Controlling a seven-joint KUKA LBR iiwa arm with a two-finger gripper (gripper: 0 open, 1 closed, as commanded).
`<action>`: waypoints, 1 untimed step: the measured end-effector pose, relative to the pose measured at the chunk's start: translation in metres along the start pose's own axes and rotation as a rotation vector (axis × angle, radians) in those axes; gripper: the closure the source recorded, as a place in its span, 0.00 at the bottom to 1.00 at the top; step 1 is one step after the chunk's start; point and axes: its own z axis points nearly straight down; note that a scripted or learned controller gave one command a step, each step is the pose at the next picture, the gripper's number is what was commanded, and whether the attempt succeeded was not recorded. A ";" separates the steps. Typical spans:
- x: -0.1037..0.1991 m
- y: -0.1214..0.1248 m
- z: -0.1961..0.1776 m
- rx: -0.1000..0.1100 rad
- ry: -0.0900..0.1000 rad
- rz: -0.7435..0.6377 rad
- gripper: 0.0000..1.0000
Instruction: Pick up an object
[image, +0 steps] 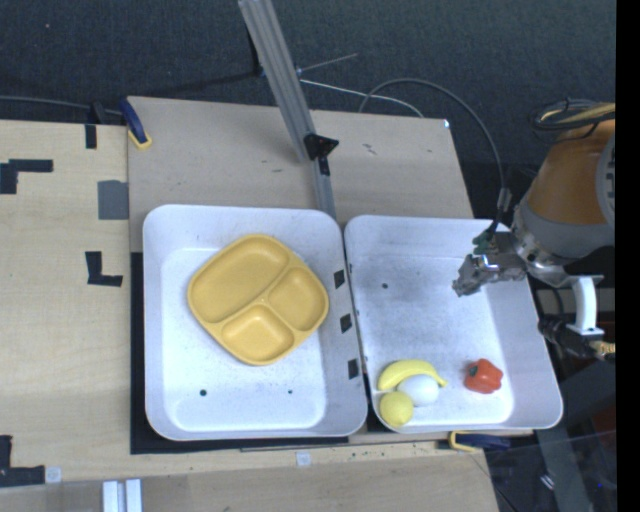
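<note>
No brand, label or legible writing is seen on any item. The left bin (160, 300), smooth white plastic with rounded corners, is occupied by a yellow divided plate (258, 298), glossy, rounded-square, set askew, with three compartments. In the right bin (520, 330), whose floor is speckled with dark scuffs, a cluster is found at the near edge: a curved yellow banana (402, 371) touching a white egg-shaped object (425, 390), with a round yellow lemon (396, 408) just below. A small red pepper (483, 376), glossy and lumpy, lies apart to their right. The metallic gripper (470, 278) is positioned over the bin's far right part, well apart from these; whether it is released or clenched cannot be told.
</note>
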 end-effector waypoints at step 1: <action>-0.001 0.011 -0.049 -0.001 -0.001 0.000 1.00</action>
